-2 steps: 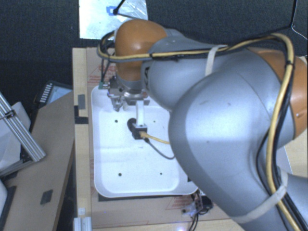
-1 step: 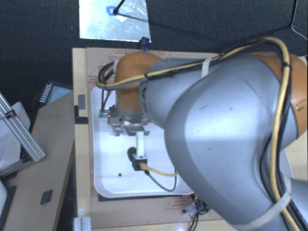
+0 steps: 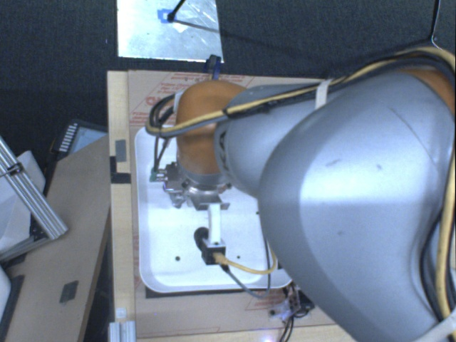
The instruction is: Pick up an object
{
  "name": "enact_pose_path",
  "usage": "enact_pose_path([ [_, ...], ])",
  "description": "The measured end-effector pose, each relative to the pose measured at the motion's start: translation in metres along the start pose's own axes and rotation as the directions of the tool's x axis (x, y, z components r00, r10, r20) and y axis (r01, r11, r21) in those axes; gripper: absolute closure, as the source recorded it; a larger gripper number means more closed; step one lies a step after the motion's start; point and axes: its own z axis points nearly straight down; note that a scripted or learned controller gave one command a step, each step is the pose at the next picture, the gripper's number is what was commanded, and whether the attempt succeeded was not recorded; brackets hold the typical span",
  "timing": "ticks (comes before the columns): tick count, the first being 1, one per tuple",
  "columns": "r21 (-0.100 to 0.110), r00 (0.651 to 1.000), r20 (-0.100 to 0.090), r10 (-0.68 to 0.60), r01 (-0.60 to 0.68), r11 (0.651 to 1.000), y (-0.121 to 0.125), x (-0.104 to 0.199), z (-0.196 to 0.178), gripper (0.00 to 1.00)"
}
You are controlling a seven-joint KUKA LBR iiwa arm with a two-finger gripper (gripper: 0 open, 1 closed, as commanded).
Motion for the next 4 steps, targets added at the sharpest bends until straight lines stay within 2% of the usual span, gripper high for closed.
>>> enact_pose_path([
  [1,-0.012,1.0,-0.002,-0.003,0.003,1.0,0.058,0.0,-0.073,1.0],
  [2,-0.02,1.0,-0.008,-0.007,0.006,1.0,0.015,0.001,-0.242,1.0],
  [3,-0.003,1.0,0.001,0.0,0.0,1.0,0.054,-0.001,-0.188,1.0],
  [4,-0.01,1.0,0.0,-0.002,0.002,1.0,0.114,0.0,-0.19,1.0],
])
